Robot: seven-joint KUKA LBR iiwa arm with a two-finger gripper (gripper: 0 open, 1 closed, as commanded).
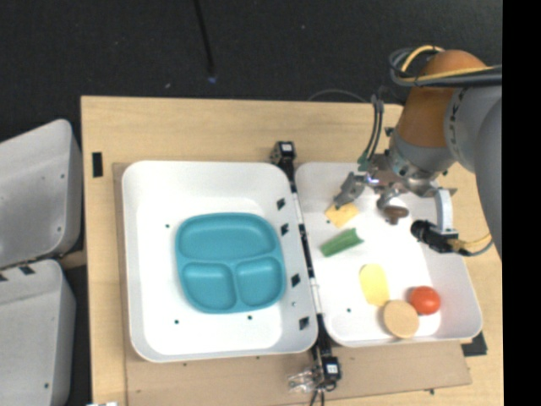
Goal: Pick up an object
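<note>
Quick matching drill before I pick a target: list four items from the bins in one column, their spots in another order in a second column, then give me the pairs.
Things:
1. teal divided tray
2. green piece
3. red ball
4. tan disc

Places:
A. near the front right corner of the right bin, beside the tan disc
B. middle of the left bin
C. front edge of the right bin, just below the yellow piece
D. right bin, just in front of the yellow wedge near the gripper

Pairs: 1-B, 2-D, 3-A, 4-C
</note>
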